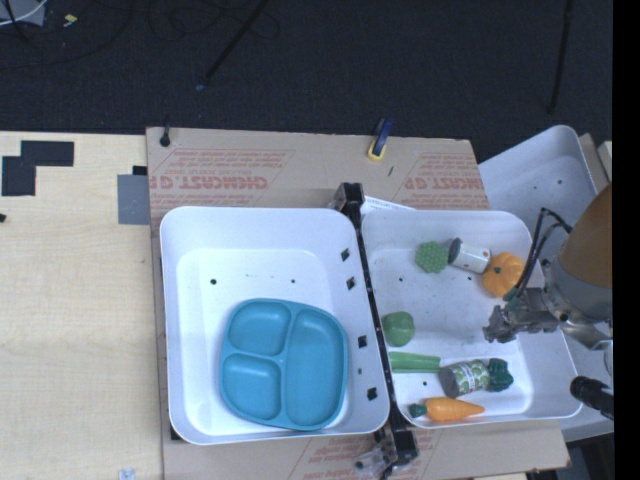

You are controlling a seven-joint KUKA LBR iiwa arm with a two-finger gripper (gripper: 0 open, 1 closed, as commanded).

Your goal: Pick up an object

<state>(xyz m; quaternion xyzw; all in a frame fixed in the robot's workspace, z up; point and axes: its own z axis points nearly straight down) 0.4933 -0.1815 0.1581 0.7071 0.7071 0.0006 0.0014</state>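
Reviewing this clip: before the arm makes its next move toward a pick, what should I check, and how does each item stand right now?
1. Gripper over the right bin: ok.
2. Object between its fingers: cannot tell.
3. Targets in that bin, such as the carrot, green block and orange piece: ok.
4. Carrot away from the near wall: not ok, it lies against it.
5. Blue divided plate in the left bin, out of the way: ok.
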